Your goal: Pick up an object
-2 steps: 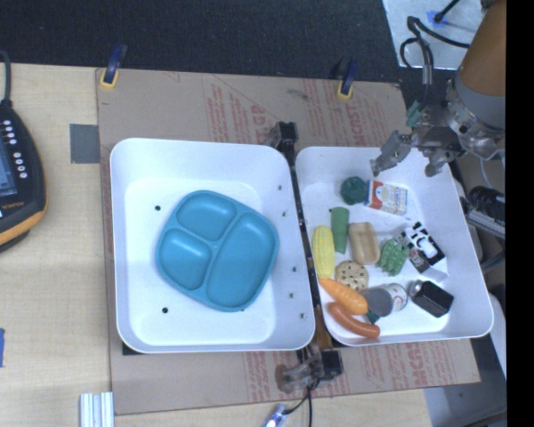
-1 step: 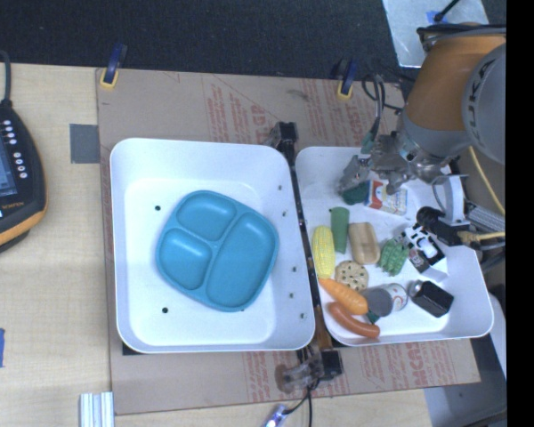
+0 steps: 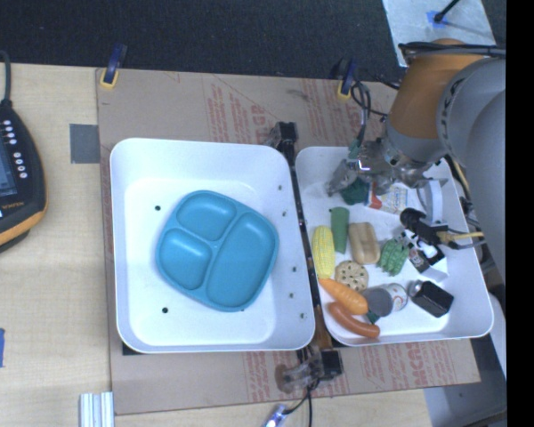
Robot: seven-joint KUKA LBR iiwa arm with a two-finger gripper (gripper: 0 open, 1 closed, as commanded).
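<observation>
Grey arm with orange band reaching in from the right, gripper (image 3: 363, 174) hanging low over the far end of the right bin (image 3: 470, 327), finger state impossible to tell, dark green object (image 3: 355, 190) lying just beneath it, corn cob (image 3: 323, 250) and carrot (image 3: 344, 295) lying nearer, blue divided plate (image 3: 217, 249) sitting in the left bin (image 3: 133, 327).

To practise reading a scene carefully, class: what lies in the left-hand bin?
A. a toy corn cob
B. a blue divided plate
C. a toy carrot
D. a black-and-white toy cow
B: the blue divided plate lies alone in the left bin, while the corn cob, carrot and the other small toys lie in the right bin.
</observation>
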